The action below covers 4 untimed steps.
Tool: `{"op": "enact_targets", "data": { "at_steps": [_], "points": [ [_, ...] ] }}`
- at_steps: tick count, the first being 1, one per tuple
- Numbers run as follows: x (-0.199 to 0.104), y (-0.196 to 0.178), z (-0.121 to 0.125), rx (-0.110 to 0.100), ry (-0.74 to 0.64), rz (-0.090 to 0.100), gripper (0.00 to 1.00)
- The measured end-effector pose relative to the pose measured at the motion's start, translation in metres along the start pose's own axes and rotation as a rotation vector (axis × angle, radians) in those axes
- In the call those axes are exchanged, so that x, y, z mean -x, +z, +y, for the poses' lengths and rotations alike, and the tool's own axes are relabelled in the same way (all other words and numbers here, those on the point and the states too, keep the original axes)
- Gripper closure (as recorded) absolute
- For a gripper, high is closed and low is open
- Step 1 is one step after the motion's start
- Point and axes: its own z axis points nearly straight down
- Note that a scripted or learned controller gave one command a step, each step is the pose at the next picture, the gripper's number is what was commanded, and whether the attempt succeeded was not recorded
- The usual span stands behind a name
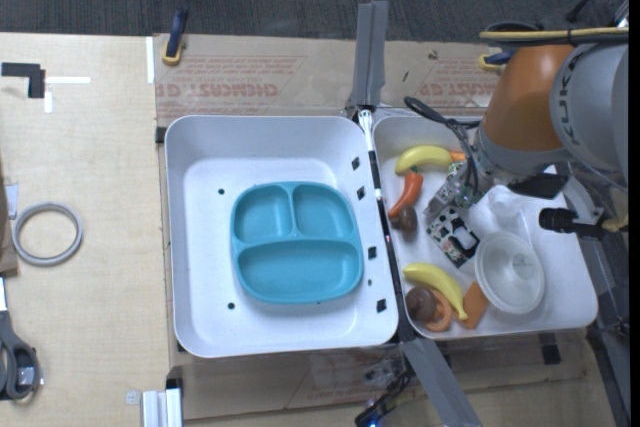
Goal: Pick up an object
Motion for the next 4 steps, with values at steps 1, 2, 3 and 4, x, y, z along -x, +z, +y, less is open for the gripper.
{"op": "enact_targets", "data": {
  "at_steps": [1, 2, 3, 4],
  "points": [
    [0.034, 0.000, -0.070, 0.001, -0.111, -0.001, 1.00],
    [0.034, 0.000, -0.070, 0.001, -0.111, -0.001, 0.00],
    [0.057, -0.001, 0.010, 0.002, -0.047, -0.003, 0.00],
    [0.057, -0.012, 0.011, 0.003, -0.050, -0.008, 1.00]
  ]
}}
